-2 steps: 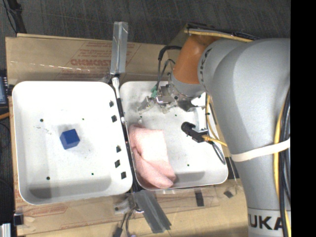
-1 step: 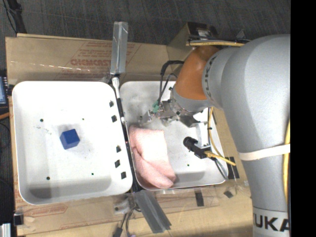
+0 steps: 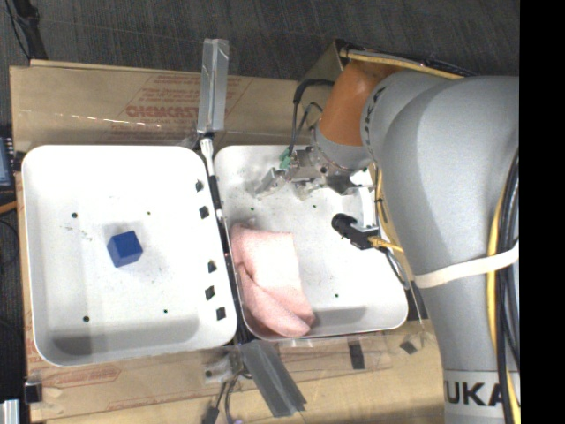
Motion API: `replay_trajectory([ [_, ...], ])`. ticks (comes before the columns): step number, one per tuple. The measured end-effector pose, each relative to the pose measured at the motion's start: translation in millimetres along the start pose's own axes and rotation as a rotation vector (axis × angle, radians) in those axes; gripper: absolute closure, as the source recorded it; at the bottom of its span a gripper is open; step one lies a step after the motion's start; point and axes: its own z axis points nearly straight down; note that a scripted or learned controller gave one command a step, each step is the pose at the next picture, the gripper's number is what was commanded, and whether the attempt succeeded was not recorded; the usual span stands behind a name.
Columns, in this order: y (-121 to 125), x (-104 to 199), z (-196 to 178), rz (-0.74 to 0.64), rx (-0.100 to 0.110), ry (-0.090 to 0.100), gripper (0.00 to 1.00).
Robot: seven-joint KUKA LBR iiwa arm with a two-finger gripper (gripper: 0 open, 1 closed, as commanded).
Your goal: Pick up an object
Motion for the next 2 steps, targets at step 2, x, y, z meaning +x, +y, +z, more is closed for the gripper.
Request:
replay_trajectory([
  [2,-54.5,9.6,0.9,-0.015,0.003,0.000,0.00],
])
